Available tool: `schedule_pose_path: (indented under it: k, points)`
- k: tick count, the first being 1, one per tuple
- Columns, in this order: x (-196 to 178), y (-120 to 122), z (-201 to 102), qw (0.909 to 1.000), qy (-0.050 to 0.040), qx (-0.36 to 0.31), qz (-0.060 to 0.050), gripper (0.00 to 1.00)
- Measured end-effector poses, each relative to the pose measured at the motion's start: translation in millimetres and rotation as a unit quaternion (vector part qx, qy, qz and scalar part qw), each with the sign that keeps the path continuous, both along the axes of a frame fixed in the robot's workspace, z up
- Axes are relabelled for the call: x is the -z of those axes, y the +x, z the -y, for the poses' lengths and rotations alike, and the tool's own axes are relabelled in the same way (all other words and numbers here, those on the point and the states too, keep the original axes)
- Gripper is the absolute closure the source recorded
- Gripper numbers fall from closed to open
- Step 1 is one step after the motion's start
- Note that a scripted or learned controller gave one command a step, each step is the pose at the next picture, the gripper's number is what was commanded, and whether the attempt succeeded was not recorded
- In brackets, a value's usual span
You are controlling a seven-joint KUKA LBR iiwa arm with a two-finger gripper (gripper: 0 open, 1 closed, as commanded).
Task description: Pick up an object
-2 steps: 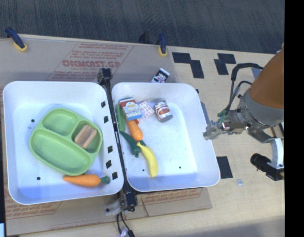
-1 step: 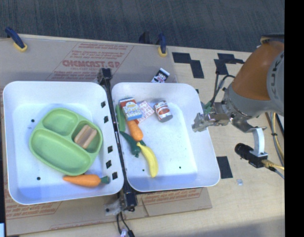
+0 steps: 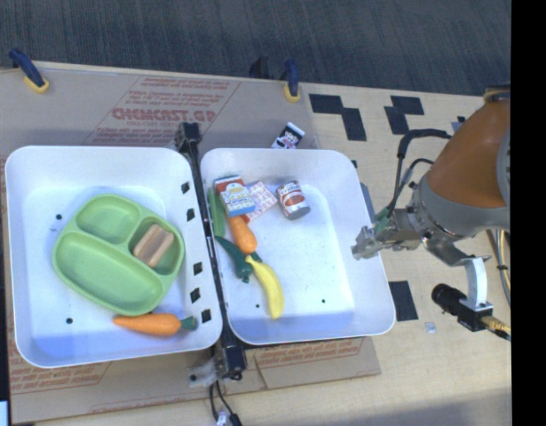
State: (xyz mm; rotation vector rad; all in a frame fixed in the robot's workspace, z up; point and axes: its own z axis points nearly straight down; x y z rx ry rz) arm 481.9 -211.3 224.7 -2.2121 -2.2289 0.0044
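My gripper (image 3: 370, 242) hangs over the right rim of the right bin (image 3: 344, 322), apart from everything in it. That bin holds a small can (image 3: 293, 200), a blue and red carton (image 3: 235, 195), a wrapped packet (image 3: 263, 196), a carrot (image 3: 243, 235), a green vegetable (image 3: 234, 256) and a yellow banana (image 3: 269, 286), all toward its left side. The arm's orange band (image 3: 472, 153) rises to the right of the gripper.
The left bin (image 3: 33, 185) carries a green divided plate (image 3: 104, 273) with a brown bun (image 3: 154, 244) in one compartment, and a second carrot (image 3: 151, 324) near its front. A small dark packet (image 3: 288, 137) lies behind the right bin. Cables run beside the arm.
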Motion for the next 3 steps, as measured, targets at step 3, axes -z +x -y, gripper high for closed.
schedule_pose_path:
  k: [3]
  points:
    - [-6, 22, 0, 1.0000, 0.0000, 0.000, 0.000, 1.00]
